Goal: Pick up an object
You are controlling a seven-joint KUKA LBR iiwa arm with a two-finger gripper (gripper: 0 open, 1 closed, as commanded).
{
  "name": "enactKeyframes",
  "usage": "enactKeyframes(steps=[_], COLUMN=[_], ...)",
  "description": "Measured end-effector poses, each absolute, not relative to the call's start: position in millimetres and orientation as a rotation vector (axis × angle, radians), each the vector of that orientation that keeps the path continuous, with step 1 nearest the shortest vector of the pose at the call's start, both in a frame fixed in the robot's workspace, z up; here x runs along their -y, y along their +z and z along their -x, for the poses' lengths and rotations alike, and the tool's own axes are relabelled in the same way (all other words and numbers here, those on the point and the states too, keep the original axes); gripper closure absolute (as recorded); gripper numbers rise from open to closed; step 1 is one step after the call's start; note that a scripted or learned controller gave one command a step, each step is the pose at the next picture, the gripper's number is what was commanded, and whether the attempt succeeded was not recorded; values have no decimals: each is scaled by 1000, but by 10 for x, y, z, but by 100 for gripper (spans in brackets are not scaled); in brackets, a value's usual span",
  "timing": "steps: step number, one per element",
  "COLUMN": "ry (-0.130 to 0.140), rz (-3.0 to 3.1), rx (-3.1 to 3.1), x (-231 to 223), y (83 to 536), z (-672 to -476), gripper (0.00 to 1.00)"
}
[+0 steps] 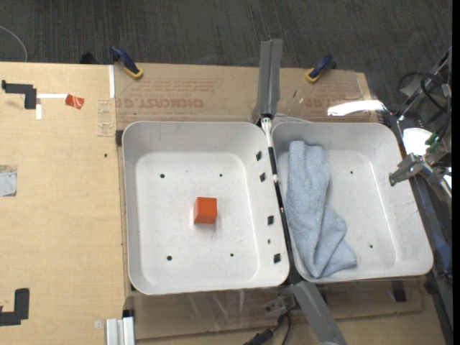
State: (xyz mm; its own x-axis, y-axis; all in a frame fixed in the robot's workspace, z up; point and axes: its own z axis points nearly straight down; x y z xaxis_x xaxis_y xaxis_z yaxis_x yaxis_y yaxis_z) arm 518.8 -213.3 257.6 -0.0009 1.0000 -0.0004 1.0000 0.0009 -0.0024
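At the scene's right edge, about mid-height, a small grey metal end effector (407, 169) pokes leftward, its tip pointing toward the left and slightly down. Behind it, further right, sit dark cables and a bright, glaring patch of the wrist hardware (too washed out and cropped to make out its shape). The parts there are too small and blurred to read in detail.

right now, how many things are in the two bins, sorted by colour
orange: 1, the block in the left bin
grey: 1, the towel in the right bin
total: 2
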Motion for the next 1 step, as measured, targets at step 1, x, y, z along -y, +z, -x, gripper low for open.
enactKeyframes(steps=[1], ry=[2], rz=[2323], rx=[2112], x=[2069], y=[1116], z=[-4911], gripper=[0])
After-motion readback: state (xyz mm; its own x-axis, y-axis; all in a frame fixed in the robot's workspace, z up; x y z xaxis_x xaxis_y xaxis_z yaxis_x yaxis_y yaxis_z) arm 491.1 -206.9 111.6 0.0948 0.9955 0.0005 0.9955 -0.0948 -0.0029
